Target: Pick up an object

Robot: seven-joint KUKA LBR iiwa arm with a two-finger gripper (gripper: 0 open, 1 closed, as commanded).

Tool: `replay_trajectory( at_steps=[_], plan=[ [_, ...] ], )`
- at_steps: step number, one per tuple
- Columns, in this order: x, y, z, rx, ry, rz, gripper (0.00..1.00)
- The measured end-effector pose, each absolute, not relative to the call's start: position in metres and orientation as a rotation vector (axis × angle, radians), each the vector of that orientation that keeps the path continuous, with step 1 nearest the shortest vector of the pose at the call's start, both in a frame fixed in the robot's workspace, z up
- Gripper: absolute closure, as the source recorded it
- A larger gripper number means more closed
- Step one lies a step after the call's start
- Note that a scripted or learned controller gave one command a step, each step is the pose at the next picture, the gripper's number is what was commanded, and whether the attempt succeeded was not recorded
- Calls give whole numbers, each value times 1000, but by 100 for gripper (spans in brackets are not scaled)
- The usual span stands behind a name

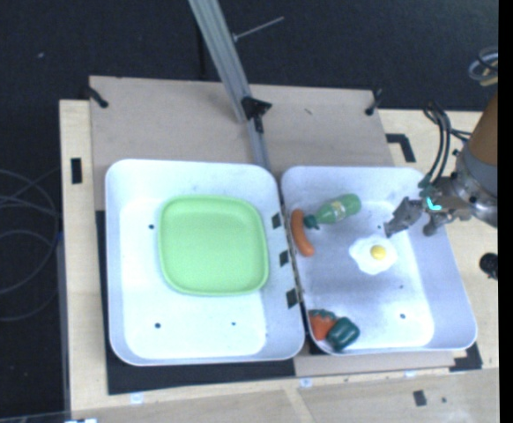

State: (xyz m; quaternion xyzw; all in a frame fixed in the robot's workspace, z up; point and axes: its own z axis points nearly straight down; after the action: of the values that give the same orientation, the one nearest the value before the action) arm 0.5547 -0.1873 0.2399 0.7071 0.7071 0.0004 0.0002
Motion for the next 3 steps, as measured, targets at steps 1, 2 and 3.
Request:
replay_trajectory(
  at_steps=[1,2,3],
  plan=[
    [555,-187,240,2221,2221,1,0],
    [550,-195,181,2225,2222,-4,0],
    [549,-185,127,2224,2223,-4,0]
  ],
)
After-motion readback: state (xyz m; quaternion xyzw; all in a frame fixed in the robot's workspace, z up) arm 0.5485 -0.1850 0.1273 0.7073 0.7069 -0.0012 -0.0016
